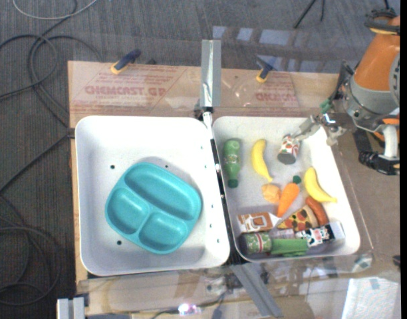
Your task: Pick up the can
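End effector hangs over the right white bin's 1 o'clock corner; can't tell its grip state. Small grey metal can sits just beside it at 7 o'clock. Approach step; next, line up and descend.

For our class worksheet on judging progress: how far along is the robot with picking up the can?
Done: the pincer sits at the back of the right bin, right against the small grey can. In hand: the can looks tilted at the pincer's tip, but a firm grip cannot be told from this view. Left: a clear lift of the can above the bin.
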### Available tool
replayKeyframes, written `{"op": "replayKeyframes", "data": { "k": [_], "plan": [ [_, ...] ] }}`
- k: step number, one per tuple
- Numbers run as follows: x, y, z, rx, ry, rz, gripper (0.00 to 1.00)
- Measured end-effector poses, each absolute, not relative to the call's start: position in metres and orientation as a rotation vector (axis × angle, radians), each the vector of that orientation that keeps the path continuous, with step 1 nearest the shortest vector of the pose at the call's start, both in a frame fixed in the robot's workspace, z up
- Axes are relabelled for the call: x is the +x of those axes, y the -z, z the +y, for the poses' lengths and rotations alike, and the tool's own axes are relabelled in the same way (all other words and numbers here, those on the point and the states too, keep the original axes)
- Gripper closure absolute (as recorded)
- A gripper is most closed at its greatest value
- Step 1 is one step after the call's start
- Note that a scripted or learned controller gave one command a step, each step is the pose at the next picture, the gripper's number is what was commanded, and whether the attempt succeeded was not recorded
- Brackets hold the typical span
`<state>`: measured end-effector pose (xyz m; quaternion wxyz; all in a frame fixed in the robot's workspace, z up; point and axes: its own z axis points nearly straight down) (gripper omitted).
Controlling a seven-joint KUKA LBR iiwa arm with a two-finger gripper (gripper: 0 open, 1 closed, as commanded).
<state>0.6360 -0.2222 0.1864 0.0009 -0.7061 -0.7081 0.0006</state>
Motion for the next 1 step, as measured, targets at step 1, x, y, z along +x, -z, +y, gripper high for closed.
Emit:
{"op": "replayKeyframes", "data": {
  "k": [1],
  "plan": [
    [0.659,-0.0975,-0.2134,-2.218,0.011,-2.22,0.0]
  ]
}}
